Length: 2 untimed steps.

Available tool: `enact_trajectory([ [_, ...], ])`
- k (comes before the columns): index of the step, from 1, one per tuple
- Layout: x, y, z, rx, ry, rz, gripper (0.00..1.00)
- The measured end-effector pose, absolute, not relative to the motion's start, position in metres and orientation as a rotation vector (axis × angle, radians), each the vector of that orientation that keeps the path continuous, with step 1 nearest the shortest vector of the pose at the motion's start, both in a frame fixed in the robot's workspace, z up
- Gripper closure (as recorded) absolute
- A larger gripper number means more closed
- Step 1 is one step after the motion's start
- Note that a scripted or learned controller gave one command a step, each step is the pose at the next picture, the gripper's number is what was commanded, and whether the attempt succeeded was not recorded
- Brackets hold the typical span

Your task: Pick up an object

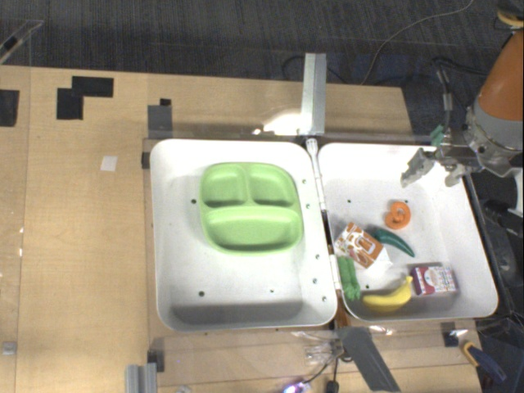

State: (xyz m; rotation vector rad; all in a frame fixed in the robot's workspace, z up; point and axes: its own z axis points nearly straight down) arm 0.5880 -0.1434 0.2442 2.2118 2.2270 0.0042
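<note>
My gripper (432, 171) hangs over the far right part of the right bin (458, 219), open, with nothing between its fingers (413, 169). Below it in that bin lie an orange round piece (399, 214), a dark green pepper (394, 241), an orange-and-white snack packet (359, 245), a light green pod (350, 277), a yellow banana (388, 298) and a maroon carton (432, 280). The orange piece is the nearest thing to the gripper, a little toward the camera and to the left of it.
A green divided plate (250, 205) lies in the left bin (176, 244). A metal post (314, 97) stands behind the wall between the bins. The arm's orange band (503, 88) is at the right edge, above the bin's far right corner.
</note>
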Motion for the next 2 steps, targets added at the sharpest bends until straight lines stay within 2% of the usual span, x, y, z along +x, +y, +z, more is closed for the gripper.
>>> enact_trajectory([
  [1, 0.594, -0.166, 0.125, 2.192, 2.248, 0.003, 0.0],
  [2, 0.618, -0.15, 0.121, 1.98, 2.43, 0.006, 0.0],
])
